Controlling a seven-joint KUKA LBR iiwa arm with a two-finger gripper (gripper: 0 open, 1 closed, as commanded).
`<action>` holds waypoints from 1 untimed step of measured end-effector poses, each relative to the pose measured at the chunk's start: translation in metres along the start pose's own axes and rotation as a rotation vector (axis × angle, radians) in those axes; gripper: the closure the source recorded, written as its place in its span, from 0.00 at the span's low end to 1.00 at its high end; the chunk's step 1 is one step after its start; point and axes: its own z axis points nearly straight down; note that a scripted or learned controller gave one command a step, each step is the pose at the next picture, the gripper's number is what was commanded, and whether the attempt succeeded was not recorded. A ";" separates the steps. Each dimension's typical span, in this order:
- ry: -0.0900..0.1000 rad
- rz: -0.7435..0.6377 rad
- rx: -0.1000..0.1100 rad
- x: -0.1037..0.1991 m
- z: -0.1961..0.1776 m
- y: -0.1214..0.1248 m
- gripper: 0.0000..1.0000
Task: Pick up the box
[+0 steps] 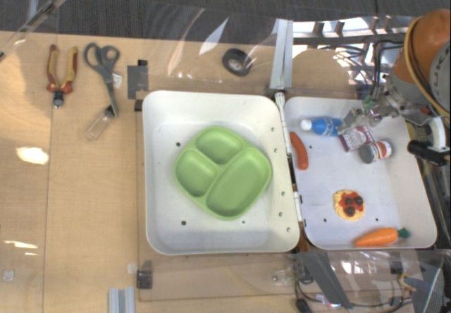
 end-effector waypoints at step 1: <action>-0.010 -0.064 -0.021 0.027 0.003 -0.015 0.00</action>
